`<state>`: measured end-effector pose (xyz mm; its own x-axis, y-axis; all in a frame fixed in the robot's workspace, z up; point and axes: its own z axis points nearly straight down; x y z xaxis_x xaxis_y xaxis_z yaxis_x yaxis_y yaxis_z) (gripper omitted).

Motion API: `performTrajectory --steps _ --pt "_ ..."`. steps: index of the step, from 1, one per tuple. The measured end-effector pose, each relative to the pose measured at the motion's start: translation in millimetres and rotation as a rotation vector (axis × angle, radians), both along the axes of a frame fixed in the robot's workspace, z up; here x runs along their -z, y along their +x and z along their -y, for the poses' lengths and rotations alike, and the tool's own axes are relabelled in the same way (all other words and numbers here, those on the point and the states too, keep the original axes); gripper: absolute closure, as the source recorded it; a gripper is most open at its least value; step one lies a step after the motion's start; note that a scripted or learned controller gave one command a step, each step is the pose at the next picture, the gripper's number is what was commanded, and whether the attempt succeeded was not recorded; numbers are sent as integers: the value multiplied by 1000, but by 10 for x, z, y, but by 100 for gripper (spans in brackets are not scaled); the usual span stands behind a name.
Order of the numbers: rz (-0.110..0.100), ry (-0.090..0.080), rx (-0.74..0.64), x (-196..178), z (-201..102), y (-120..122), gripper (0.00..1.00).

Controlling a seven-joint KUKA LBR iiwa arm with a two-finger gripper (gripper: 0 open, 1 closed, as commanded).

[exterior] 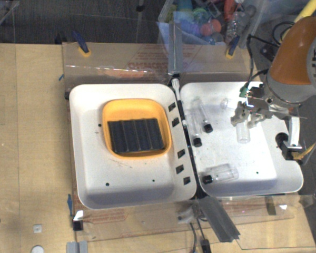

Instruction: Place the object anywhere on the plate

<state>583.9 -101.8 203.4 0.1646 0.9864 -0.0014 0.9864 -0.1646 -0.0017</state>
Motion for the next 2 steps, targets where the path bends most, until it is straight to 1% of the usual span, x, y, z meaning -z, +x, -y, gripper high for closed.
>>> performTrajectory --steps 1,2 --pt "3 -1 -146 168 -65 511 100" --pt "4 -1 -291 114 -397 804 100"
